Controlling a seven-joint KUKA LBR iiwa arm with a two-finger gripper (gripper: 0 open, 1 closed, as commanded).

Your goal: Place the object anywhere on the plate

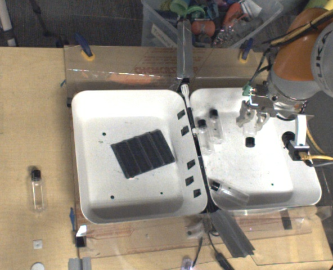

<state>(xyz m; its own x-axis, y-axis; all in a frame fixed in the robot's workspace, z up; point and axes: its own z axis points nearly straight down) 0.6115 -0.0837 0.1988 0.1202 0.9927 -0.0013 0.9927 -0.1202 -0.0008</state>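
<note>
A black ridged plate [143, 152] lies flat in the left bin [88, 111]. Over the upper middle of the right bin [301, 190] hangs my gripper [252, 121], open, with nothing between its fingers. Just below its fingertips a small black-capped object [249, 142] rests on the bin floor. Two clear vials with black caps [213, 121] stand near that bin's left wall. Another clear vial [229, 192] lies on its side at the bin's front left corner.
A divider with black clips [189, 151] separates the two bins. On the bench far left lies a stray vial [37, 188]. A clear tub of colourful items [211, 7] stands behind the bins. Cables and a black fitting [293, 142] hang by the arm.
</note>
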